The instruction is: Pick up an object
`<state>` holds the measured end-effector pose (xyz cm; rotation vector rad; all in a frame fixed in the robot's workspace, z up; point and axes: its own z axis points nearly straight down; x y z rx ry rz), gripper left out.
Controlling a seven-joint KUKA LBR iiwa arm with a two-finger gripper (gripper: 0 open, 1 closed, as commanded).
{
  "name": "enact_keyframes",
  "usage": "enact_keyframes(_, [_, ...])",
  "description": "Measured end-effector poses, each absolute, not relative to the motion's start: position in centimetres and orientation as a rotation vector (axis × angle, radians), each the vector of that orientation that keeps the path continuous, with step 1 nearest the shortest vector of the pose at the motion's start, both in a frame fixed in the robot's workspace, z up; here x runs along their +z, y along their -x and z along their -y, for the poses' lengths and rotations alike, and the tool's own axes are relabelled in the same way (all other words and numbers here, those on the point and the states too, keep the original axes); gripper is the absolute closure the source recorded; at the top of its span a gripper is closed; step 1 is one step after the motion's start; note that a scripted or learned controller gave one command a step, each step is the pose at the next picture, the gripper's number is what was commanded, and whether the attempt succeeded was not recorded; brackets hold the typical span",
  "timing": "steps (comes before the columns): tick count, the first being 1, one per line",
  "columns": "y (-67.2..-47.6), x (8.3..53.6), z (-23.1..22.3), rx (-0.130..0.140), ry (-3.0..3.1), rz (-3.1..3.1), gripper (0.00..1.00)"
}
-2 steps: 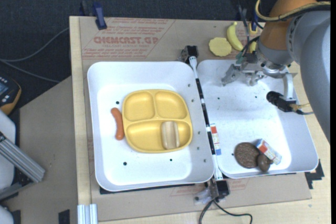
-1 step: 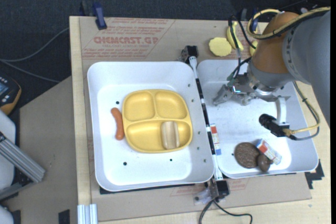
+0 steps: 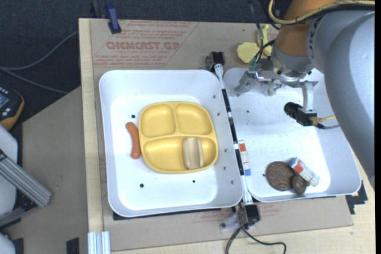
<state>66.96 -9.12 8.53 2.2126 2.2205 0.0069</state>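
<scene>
"Two bins sit side by side. Why is your gripper (image 3: pixel 262 83) over the right bin (image 3: pixel 333 146)?"

"I hang at its far end, so I can look for something to lift. My fingers look spread, with nothing between them."

"Where is a thing to grab?"

"A brown cookie (image 3: pixel 278 175) lies at the near end, well apart from me. A hot dog (image 3: pixel 134 140) lies beside the yellow plate (image 3: pixel 177 135) in the left bin (image 3: pixel 119 104)."

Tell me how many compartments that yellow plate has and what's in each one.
3. The yellow plate in the left bin has two small upper compartments, both bare, and one wide lower compartment holding a tan bun at its right end.
</scene>
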Motion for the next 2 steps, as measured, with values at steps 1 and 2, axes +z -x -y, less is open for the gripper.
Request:
enact_keyframes(1, [-66.6,8.5,12.7,0.000,-2.221,-2.215,0.00])
enact_keyframes(2, [-66.7,8.5,9.5,0.000,-2.219,-2.226,0.00])
